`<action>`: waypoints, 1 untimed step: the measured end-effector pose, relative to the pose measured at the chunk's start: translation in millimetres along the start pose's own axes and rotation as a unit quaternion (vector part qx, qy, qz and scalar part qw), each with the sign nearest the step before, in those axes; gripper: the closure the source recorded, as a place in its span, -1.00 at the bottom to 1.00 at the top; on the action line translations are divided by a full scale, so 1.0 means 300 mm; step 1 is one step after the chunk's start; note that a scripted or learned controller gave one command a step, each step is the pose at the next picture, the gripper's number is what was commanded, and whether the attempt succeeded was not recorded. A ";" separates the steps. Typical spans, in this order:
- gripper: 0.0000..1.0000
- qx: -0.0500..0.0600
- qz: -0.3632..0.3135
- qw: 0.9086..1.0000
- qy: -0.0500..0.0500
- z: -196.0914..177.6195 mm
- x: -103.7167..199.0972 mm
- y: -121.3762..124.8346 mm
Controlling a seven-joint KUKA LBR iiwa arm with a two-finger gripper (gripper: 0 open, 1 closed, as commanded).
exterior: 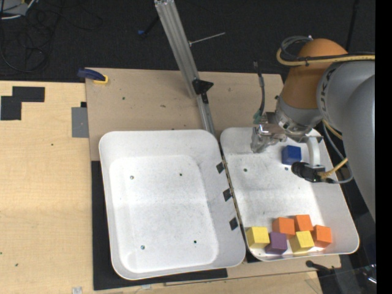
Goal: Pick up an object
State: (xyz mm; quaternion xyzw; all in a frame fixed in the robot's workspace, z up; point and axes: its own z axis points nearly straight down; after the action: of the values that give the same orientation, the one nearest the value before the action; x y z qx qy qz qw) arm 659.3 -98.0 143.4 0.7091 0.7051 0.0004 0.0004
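Observation:
My gripper hangs low over the far end of the right bin, near its back rim. Nothing shows in its grasp. A blue block lies just right of it, apart from it. At the near end of the same bin sits a cluster of blocks: a yellow one, a purple one, a second yellow one and three orange ones.
The left bin stands beside the right one, with black clips along the shared edge. A slanted aluminium rail rises behind the bins. The arm's grey and orange body fills the upper right.

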 end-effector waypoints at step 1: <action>1.00 -0.002 0.000 1.000 0.000 -0.210 -0.003 -0.013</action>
State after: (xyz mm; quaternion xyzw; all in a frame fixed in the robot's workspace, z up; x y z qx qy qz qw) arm 655.4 -98.9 206.3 0.7089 0.7053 0.0014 0.0019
